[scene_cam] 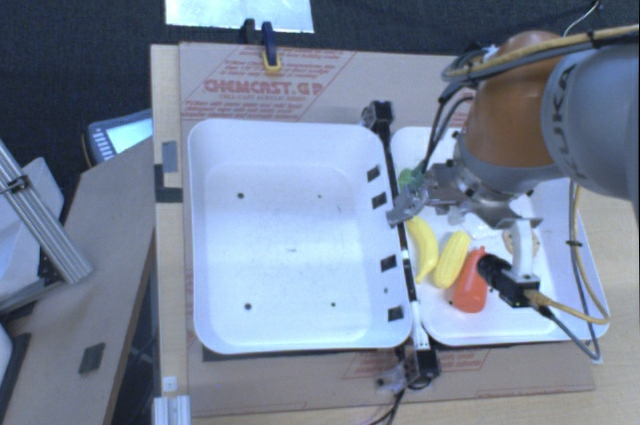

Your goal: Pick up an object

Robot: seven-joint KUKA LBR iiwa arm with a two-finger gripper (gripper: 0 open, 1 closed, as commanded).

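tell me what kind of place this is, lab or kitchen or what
Most likely a robotics lab test bench: a grey and orange arm reaches over two shallow white bins on a cardboard-topped bench, with toy-like fruit in the right bin.

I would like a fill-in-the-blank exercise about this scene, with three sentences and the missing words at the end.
1. The yellow plastic banana lies in the ____ shallow white bin of the camera view.
2. The grey robot arm has a wide band of ____ colour above its wrist.
3. Beside the yellow plastic corn cob lies a toy coloured ____.

Missing words: right; orange; red
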